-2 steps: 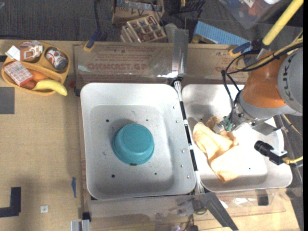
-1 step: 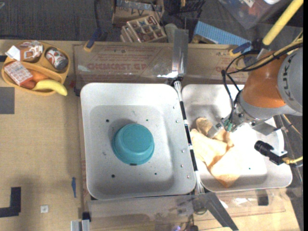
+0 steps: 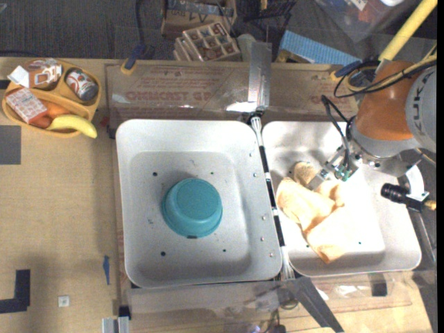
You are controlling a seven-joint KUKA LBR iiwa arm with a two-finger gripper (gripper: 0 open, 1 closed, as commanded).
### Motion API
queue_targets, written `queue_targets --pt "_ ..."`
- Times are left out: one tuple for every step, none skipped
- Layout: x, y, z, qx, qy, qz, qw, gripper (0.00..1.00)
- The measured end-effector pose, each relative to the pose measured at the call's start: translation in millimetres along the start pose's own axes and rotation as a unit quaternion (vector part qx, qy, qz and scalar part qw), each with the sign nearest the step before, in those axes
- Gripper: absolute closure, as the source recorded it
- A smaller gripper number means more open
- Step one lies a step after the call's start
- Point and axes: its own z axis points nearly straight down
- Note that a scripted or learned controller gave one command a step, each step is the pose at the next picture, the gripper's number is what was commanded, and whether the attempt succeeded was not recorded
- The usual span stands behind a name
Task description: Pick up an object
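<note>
Crumpled peach cloth (image 3: 316,217) lies in the right bin (image 3: 395,255), just below and left of the pincer (image 3: 331,174), its long axis slanting from upper left down to lower right. A small tan lump (image 3: 302,171) sits just left of the pincer. Whether the pincer is open or closed I cannot tell. Well left, a teal bowl (image 3: 193,207) rests upside down in the left bin (image 3: 139,151).
</note>
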Motion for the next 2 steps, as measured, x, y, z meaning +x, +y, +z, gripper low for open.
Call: queue_targets --pt "-2 1 -11 -0.002 -0.001 0.001 1.0 1.0" --pt "32 66 -123 0.004 0.003 0.016 0.9999 1.0"
